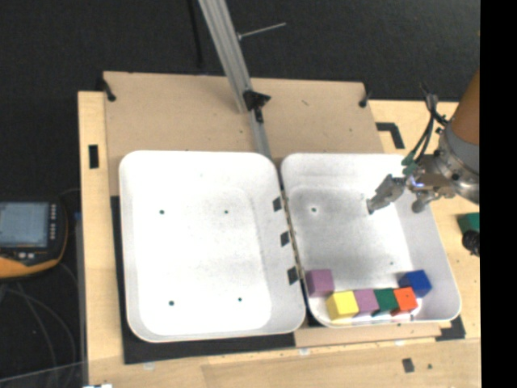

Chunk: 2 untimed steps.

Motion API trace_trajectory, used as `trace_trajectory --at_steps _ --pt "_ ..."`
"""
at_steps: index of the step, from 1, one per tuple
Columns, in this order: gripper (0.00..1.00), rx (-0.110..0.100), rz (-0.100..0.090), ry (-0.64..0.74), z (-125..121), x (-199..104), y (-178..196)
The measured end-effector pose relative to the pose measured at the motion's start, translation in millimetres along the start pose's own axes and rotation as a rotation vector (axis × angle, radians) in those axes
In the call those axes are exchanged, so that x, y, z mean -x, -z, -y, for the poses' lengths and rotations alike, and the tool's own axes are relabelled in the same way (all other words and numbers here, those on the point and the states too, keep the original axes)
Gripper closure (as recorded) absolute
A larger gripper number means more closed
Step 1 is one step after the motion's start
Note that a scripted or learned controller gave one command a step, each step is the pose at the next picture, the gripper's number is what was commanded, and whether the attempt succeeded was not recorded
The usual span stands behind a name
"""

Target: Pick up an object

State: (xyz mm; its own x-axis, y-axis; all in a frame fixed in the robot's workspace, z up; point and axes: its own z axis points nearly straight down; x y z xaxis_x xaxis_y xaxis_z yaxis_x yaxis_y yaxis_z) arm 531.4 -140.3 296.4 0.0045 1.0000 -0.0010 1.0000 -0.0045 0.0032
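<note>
Blocks (367,297) clustered at lower right looked light, rigid, smooth; the purple one (320,280) offered free flat sides; gripper (398,198), at right, spread open, held nothing.

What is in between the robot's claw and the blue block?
Nothing but bare white bin floor. In the camera view, the gripper hangs above the right bin, and the blue block sits in its near right corner.
</note>
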Motion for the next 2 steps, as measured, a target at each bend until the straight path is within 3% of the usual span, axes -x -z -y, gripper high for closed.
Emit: trace_trajectory --at_steps 1,2 --pt "0.0 -0.001 -0.003 0.015 18.8 -83.5 10.0" --pt "0.0 0.008 -0.001 0.01 35.2 -113.8 125.8"
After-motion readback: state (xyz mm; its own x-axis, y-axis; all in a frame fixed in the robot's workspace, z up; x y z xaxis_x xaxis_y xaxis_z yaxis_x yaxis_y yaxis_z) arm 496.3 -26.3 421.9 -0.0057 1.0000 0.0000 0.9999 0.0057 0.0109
